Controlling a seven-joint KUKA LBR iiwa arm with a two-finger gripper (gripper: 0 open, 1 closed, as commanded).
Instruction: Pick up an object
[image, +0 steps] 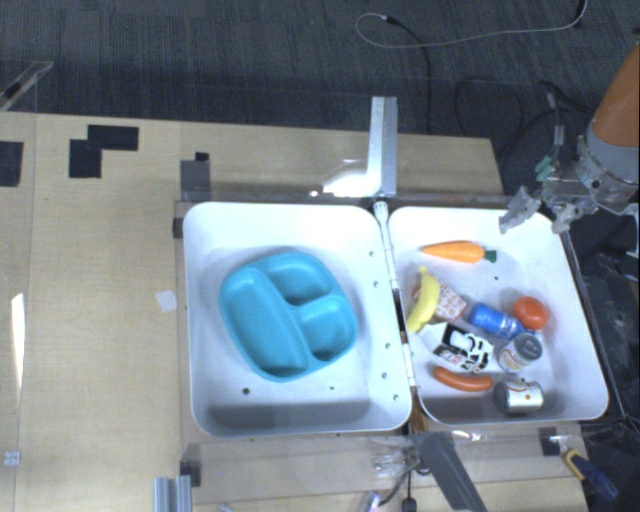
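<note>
Gripper (528, 208) of mine hangs empty and spread over the right bin's (590, 385) far corner, so I'd drop straight onto the nearby carrot (455, 252), since it lies alone.

- The left bin (200, 330) is white, and so is the right bin (570, 300).
- The divided plate (288, 315) is light blue all over.
- The carrot (455, 252) is orange with a small green end.
- The banana (424, 303) is yellow.
- The can (494, 321) is blue with a pale end.
- The round fruit (531, 312) is orange-red.
- The small carton (463, 347) is patterned in black and white.
- The sausage (462, 379) is reddish orange.
- The tin (520, 352) has a silver-grey top.
- The metal cup (521, 398) is shiny silver.
- The bench (90, 300) is pale wood with black square marks.
- The arm (615, 120) shows an orange band above grey metal.
</note>
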